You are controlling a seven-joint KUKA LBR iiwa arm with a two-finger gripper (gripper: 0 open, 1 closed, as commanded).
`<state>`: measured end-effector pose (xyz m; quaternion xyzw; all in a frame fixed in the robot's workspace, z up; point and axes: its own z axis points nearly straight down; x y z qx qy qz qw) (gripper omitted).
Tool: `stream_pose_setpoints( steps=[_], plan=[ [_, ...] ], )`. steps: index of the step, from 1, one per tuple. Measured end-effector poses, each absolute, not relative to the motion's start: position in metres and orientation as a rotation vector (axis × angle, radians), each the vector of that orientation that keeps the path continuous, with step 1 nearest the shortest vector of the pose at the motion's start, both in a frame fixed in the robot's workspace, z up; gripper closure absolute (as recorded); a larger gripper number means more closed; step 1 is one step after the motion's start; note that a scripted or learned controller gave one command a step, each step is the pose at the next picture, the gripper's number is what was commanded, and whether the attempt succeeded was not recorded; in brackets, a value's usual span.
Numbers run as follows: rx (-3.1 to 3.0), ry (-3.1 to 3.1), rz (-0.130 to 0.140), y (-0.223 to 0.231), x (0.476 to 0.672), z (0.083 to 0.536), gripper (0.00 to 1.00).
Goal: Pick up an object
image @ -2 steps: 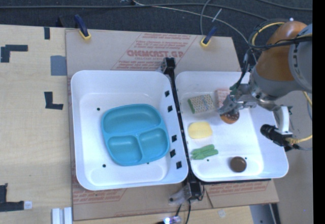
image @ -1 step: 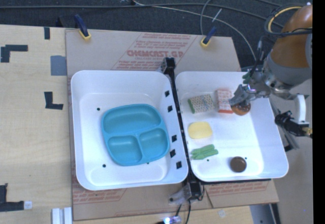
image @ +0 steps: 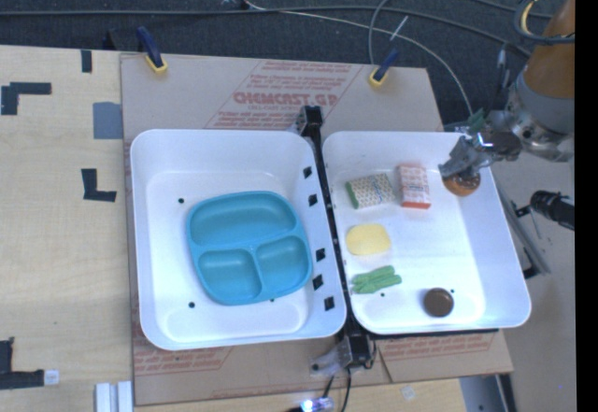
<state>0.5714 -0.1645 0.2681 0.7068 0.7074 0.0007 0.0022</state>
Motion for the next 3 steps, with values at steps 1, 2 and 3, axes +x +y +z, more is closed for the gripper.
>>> stream_pose_setpoints(
  steps=[1,2,3],
  plan=[
    [2.217,2.227,0.0,-0.122,0.57,0.265,1.0],
    [2.215,2.229,0.0,-0.068,0.575,0.266,1.0],
    [2.215,2.23,-0.001,-0.007,0.574,0.265,1.0]
  ],
)
